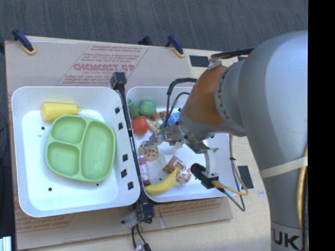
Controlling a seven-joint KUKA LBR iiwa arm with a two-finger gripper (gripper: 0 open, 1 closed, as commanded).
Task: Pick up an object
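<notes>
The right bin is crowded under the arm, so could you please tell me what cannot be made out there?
- Gripper, camera view: small and set against the clutter, so its grasp cannot be judged.
- Right bin: its far right part is hidden by the arm.
- Small items behind the red ball: too small and overlapped to name.
- Snack packet: print too small to read.

Lighting is pretty bright and even, coming from overhead. The two shallow white plastic bins (31, 192) look a bit blown out, nearly pure white. There's soft glare on the big grey robot arm (272, 98), which drops a faint shadow over the right bin. Focus is slightly soft overall, and the dark carpet floor (157, 9) looks grainy.
</notes>
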